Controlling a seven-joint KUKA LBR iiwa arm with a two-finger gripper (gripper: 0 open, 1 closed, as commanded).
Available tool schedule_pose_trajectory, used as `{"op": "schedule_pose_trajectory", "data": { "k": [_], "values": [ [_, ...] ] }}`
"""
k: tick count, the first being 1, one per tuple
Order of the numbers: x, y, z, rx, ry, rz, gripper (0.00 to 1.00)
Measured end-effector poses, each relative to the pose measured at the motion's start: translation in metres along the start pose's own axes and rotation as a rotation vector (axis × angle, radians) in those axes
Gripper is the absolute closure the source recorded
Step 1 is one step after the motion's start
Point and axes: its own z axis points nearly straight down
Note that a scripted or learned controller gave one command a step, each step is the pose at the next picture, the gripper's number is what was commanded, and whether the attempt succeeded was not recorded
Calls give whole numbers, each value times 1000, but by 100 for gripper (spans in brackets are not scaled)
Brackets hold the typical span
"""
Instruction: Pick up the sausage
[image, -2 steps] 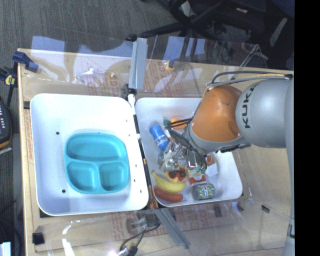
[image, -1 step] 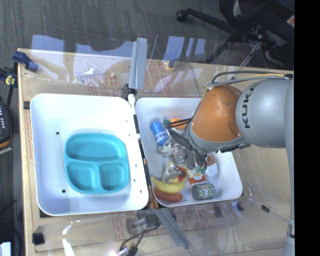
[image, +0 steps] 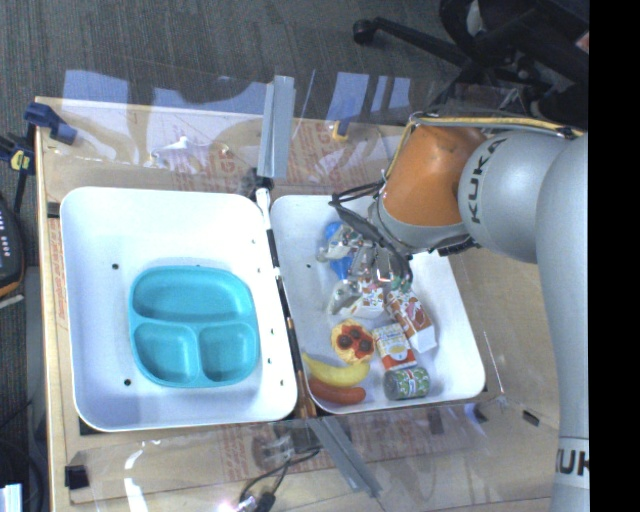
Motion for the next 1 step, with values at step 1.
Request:
{"op": "schedule_pose_trajectory", "data": {
  "k": [1],
  "values": [
    [65, 67, -44, 1, 3, -8, 0]
  ]
}}
